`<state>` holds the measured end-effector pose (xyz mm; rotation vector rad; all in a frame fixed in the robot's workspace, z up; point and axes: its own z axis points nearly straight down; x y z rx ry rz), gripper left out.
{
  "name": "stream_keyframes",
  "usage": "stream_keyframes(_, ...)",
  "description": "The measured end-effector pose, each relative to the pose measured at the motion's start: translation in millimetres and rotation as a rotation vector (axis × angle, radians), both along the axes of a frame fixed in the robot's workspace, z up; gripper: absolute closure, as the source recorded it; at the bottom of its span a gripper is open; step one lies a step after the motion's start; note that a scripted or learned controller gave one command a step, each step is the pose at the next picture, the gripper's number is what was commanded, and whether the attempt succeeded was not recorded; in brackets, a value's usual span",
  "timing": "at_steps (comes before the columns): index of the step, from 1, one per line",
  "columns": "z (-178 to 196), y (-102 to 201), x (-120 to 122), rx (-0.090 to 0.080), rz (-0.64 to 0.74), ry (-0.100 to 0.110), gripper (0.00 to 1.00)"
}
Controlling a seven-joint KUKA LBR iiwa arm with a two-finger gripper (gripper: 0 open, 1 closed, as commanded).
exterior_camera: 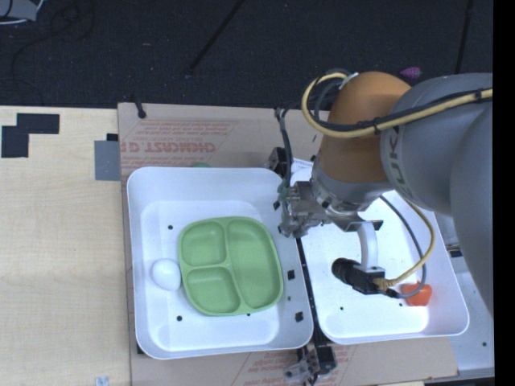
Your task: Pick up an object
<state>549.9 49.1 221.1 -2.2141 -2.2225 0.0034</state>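
A green three-compartment plate [230,264] lies flat in the left bin [153,328]. A small white ball-shaped object [166,274] rests against its left edge. A small orange object [418,294] sits near the right side of the right bin [386,328], partly behind a yellow cable. My gripper [291,215] hangs over the ridge between the two bins, at the plate's upper right corner, and its tip is dark and hard to read. I see nothing held in it.
The arm's orange band and grey body [378,135] cover the rear of the right bin. A black connector [356,274] on the yellow cable hangs above the right bin's floor. Both bins rest on cardboard [201,139].
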Motion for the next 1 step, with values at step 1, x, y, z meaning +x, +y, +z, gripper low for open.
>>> stream_keyframes(1,-8.2,54.6,0.0,-0.001,0.000,0.000,1.00)
